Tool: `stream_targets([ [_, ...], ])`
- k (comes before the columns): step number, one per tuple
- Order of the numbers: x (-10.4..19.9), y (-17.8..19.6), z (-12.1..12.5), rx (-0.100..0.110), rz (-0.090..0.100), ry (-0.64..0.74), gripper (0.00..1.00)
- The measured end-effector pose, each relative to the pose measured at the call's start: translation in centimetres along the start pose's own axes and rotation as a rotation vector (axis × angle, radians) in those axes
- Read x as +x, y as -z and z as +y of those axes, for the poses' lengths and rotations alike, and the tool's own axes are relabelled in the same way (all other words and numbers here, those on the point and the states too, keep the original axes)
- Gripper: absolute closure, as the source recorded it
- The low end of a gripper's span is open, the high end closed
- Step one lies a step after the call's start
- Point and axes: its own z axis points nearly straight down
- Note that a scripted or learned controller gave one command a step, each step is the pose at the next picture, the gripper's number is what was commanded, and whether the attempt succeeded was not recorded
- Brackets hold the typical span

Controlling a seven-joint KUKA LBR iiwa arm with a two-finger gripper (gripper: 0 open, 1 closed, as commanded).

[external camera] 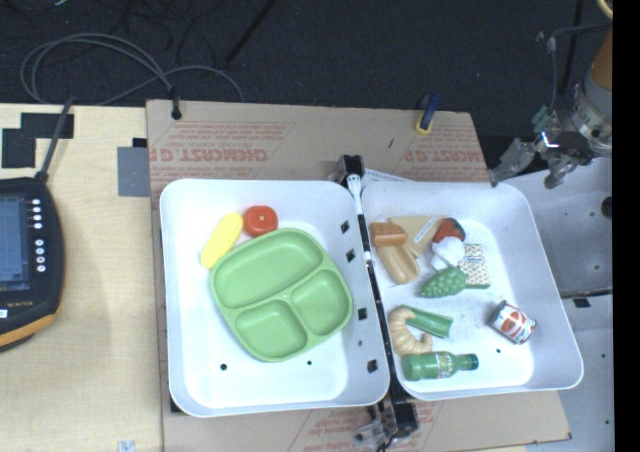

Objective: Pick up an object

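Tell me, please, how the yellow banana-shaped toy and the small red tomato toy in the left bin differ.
The yellow banana-shaped toy is long and lies at a slant; the small red tomato toy is round and shorter. The banana sits left of the tomato. Both lie in the left white bin, at the upper-left edge of the green divided plate.

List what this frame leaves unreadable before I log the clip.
- End effector: small at the camera view's right edge, against dark floor; nothing shows between its fingers.
- Arm: cut off by the right edge.
- Pile in the right bin: items overlap; the pieces under the green toy can't be identified.
- Small can: label too small to read.
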Motion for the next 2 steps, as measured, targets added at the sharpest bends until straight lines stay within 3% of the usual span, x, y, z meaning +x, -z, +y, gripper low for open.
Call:
stream_targets([
  [1,0.0,1.0,0.0,0.0,0.0,0.002,1.0],
  [2,3.6,-12.4,-5.0,0.018,0.007,-0.003,1.0],
])
